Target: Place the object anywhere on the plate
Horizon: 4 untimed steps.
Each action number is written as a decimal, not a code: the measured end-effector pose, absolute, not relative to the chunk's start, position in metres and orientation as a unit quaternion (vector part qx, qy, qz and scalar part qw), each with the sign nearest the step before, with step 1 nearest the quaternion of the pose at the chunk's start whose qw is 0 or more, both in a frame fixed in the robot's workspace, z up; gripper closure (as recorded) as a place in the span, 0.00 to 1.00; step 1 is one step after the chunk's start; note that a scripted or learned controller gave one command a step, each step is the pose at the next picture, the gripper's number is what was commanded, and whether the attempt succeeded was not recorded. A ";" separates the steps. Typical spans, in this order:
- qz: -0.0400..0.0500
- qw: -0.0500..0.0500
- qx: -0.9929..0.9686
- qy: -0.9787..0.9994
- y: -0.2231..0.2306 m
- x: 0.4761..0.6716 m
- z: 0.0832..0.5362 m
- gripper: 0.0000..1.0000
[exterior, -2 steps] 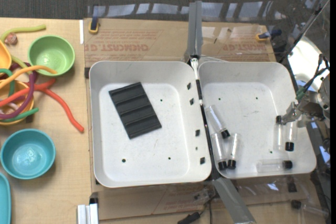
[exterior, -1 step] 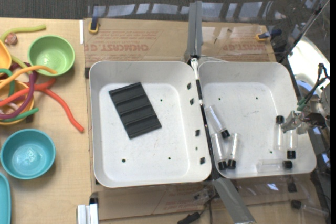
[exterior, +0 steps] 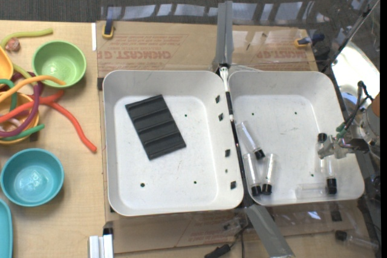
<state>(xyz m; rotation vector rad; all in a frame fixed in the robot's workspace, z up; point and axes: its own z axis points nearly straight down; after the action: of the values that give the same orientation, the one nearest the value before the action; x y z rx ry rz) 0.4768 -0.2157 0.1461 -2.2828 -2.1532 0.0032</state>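
The plate (exterior: pixel 155 126) is a black ribbed rectangle lying at a slant in the left bin (exterior: pixel 115 148). Several clear tubes with black caps lie in the right bin (exterior: pixel 284 84): one tube (exterior: pixel 248 139) near its left wall, a pair (exterior: pixel 261 177) just below it, and another tube (exterior: pixel 331 180) at the lower right. My gripper (exterior: pixel 334 147) reaches in over the right bin's right wall, low over the floor just above that lower-right tube. A small black-capped piece (exterior: pixel 322 138) sits at its tip.
On the wooden table to the left stand a green bowl (exterior: pixel 59 63), a blue bowl (exterior: pixel 32 176) and a tangle of coloured ropes (exterior: pixel 36 103). Cardboard (exterior: pixel 157 48) lies under the bins. A metal divider (exterior: pixel 225 33) runs between the bins at the back.
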 end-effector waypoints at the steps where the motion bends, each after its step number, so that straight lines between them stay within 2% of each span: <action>1: 0.001 0.000 -0.744 -0.669 -0.210 0.533 0.218 1.00; 2: 0.000 0.001 -0.742 -0.670 -0.184 0.479 0.091 1.00; 3: 0.001 0.000 -0.767 -0.642 -0.214 0.478 0.208 1.00; 4: 0.001 0.002 -0.727 -0.687 -0.214 0.477 0.136 1.00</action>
<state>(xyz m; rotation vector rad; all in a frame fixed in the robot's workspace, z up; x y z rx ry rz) 0.4767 -0.2143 0.1363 -2.2818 -2.1548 0.0032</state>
